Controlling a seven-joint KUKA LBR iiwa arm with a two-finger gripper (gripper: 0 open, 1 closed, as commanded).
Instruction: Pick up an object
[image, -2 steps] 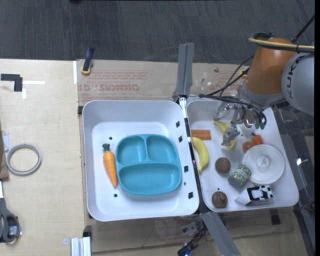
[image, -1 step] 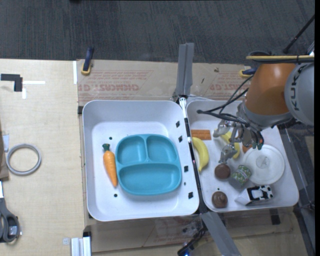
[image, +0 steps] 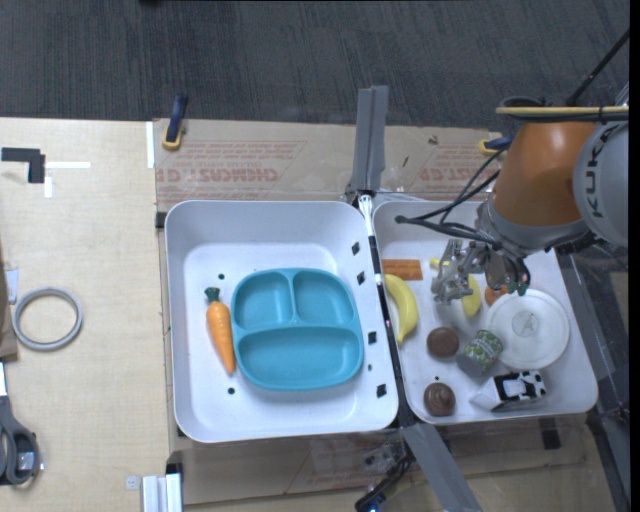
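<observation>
Gripper (image: 456, 283): you see it low in the right bin (image: 570, 400), above the banana (image: 404, 306); its opening can't be told.
Carrot (image: 220, 330): left bin (image: 190, 300).

orange carrot (image: 220, 334), blue tray (image: 297, 328), yellow banana (image: 403, 305)

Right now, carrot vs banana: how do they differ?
The carrot is orange with a green top; the banana is yellow. The carrot lies in the left bin beside the blue tray; the banana lies in the right bin, at its left wall. The carrot is straight, the banana curved. Both lie lengthwise, away from the gripper.
</observation>
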